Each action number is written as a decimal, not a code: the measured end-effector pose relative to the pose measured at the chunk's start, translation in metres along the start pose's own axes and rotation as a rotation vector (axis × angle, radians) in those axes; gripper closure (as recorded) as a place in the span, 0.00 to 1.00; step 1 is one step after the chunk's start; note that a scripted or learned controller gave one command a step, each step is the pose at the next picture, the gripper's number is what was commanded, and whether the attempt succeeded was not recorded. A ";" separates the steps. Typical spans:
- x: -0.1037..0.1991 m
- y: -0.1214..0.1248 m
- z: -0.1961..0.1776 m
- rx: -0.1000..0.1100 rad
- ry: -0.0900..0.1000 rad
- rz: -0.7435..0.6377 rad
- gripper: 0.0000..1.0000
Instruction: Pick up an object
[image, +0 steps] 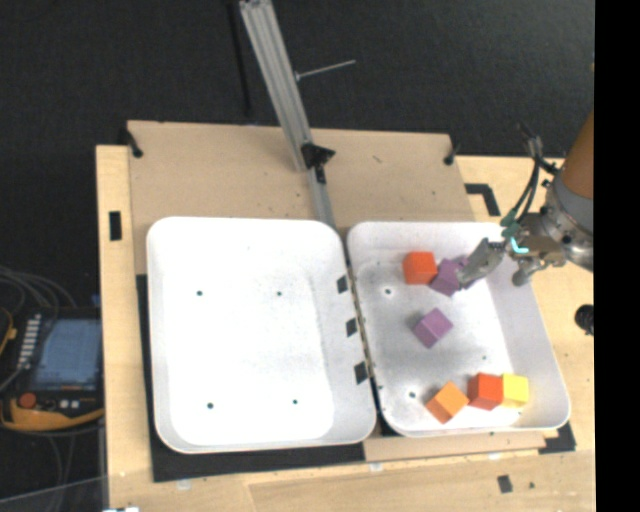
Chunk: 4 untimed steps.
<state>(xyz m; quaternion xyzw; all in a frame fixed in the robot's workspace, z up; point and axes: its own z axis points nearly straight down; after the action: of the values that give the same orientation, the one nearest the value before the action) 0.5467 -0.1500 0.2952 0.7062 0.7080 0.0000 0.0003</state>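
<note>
Nearest me, along the front wall of the right bin (548, 352), I am seeing three blocks sitting in a tight row: an orange block (448, 401) on the left, a red block (486, 390) touching it in the middle, and a yellow block (515, 388) pressed against the red one's right side. A little further in, near the middle of the same bin, a purple block (432, 327) is lying alone, well apart from the row.

Further back again, toward the bin's rear wall, a second orange block (420, 267) is resting just beside a second purple block (447, 276). The pincer (478, 263) is reaching in from the right and sitting right at this purple block, with a finger (482, 258) lying against the block's right side. I cannot tell whether the fingers are spread or closed, nor whether the block is truly between them; the block is looking slightly tilted. Behind the pincer, the grey wrist (553, 243) is hanging over the bin's right rim, with cables running up it.

The left bin (160, 330) is lying beside the right one on the surface (400, 160). At the far back, a metal pole (283, 85) is rising from the surface.
</note>
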 end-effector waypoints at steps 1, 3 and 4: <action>0.000 0.000 0.000 -0.001 0.000 0.002 0.00; 0.005 0.001 0.086 0.004 0.000 0.004 0.00; 0.010 -0.005 0.133 0.005 0.000 0.004 0.00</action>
<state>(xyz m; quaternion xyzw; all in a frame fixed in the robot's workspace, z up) 0.5415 -0.1400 0.1624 0.7075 0.7067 -0.0017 -0.0016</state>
